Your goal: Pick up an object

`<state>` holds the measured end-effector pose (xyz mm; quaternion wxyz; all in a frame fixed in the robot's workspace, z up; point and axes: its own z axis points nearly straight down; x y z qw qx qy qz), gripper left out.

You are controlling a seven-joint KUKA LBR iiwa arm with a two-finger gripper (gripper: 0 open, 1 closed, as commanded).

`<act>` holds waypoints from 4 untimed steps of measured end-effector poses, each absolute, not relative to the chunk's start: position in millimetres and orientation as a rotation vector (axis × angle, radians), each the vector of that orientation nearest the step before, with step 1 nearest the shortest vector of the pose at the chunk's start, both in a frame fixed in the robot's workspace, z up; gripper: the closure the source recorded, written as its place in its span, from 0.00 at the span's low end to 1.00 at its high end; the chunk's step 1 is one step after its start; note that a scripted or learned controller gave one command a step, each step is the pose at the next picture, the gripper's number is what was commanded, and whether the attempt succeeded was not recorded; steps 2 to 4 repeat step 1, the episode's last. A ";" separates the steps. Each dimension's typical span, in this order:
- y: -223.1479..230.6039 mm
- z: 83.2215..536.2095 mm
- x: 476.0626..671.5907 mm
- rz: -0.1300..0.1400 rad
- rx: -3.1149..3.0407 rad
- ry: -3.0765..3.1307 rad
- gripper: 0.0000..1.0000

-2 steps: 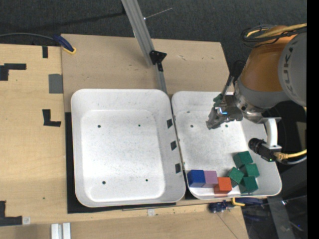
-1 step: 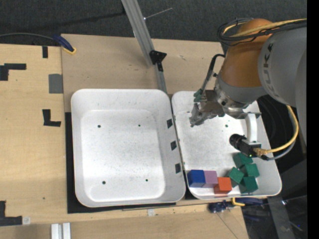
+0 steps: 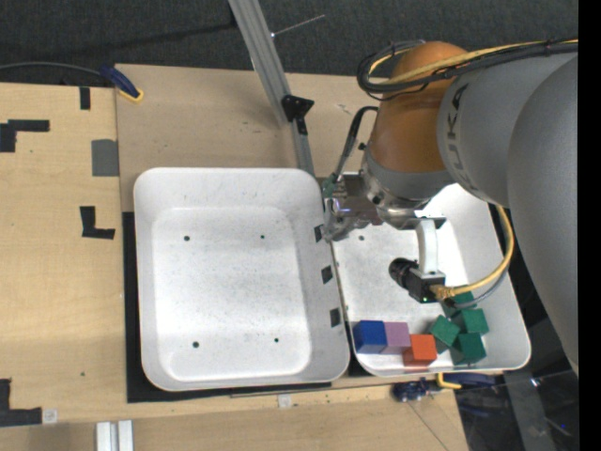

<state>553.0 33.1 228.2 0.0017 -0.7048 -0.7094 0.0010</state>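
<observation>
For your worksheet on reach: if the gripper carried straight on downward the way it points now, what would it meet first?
Probably the bare white floor of the right bin near its far left corner. The gripper hangs there, well away from the blocks. Depth is hard to judge.

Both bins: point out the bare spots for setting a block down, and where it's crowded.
The left bin has bare floor from wall to wall. The right bin is crowded: the blue block, pink block, orange block and green blocks line its near edge, and the arm overhangs the rest.

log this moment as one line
arm over right bin | blocks bunched at near edge | left bin | nothing seen held
</observation>
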 end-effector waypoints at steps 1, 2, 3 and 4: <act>84.6 220.5 561.5 0.002 -2.212 -2.227 1.00; 84.6 220.5 561.5 0.002 -2.212 -2.227 1.00; 84.6 220.5 561.5 0.002 -2.212 -2.227 1.00; 84.6 220.5 561.5 0.002 -2.212 -2.227 1.00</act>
